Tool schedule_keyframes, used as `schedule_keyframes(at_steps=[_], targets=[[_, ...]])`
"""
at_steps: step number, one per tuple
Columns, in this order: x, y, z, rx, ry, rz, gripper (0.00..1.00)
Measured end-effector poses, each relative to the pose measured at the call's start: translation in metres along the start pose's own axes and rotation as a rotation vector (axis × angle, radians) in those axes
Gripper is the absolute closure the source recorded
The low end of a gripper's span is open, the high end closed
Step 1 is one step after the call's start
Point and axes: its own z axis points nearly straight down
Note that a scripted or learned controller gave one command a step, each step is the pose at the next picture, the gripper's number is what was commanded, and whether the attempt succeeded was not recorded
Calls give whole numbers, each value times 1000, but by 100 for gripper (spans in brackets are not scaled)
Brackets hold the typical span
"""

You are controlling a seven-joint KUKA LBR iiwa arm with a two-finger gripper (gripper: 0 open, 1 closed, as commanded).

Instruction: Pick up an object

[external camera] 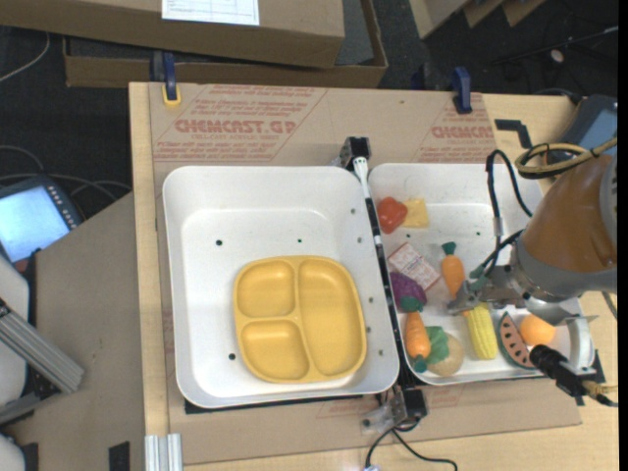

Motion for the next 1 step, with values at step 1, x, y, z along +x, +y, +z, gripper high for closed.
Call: schedule_keyframes(at_steps=[1], targets=[[81, 35, -96, -12, 3, -13, 100]])
